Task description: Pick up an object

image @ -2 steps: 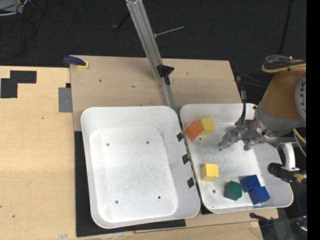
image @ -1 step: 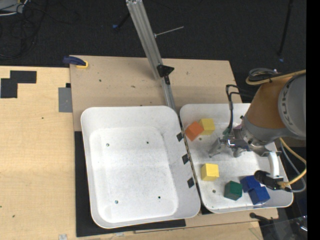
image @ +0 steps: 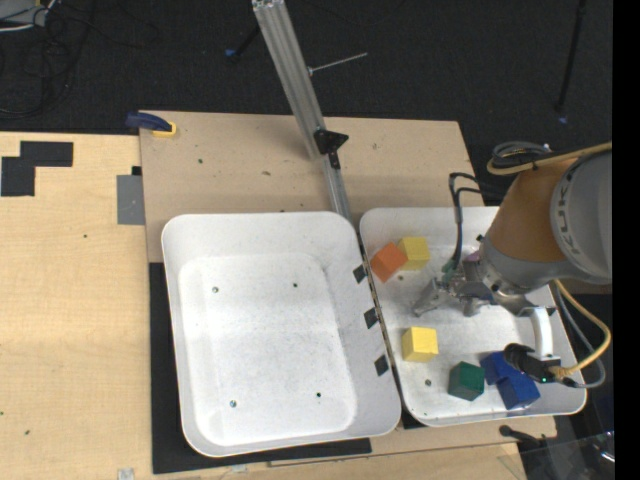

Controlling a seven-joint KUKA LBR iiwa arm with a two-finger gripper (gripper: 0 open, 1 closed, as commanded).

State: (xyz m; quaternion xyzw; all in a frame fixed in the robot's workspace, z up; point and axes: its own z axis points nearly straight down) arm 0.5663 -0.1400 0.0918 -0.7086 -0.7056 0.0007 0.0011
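Camera view: gripper [image: 432, 301], fingers spread and holding nothing, hovers in the right bin [image: 560, 403] between the orange block [image: 389, 261] above and the yellow cube [image: 420, 343] just below (the likeliest target). Centre over that cube, descend squarely, then close.
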